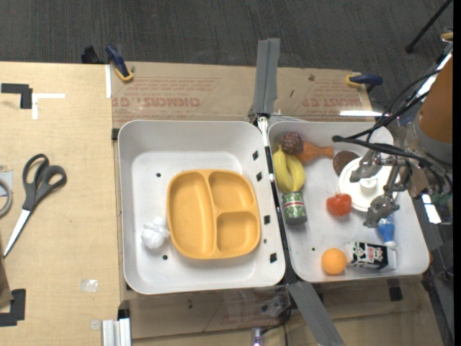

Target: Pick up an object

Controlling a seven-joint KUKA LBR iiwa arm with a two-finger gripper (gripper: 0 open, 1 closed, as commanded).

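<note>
**Gripper poised over the right bin**

Where the grey arm comes in from the right, its gripper (376, 190) hangs over the middle of the right bin (414, 265), its two fingers spread apart with nothing between them. One finger (367, 166) sits toward the far side and the other points down near a small blue object (387, 231) (what it is cannot be told). A white disc-shaped piece (364, 179) shows under the claw, and a brown round thing (344, 161) lies just beyond it.

Just left of the fingers rests a red tomato (338, 205). Nearer the front wall lie a black-and-white carton (371, 255) and, beside it, an orange (333, 262). Along the bin's left wall a banana (288, 171) lies above a small green can (294, 207), with a dark ball on a wooden handle (302, 147) at the far end.

The left bin (137, 265) holds a yellow divided tray (214, 213) and a white crumpled lump (153, 233) touching the tray's left edge. Scissors (32, 189) lie on the bench well to the left.
</note>
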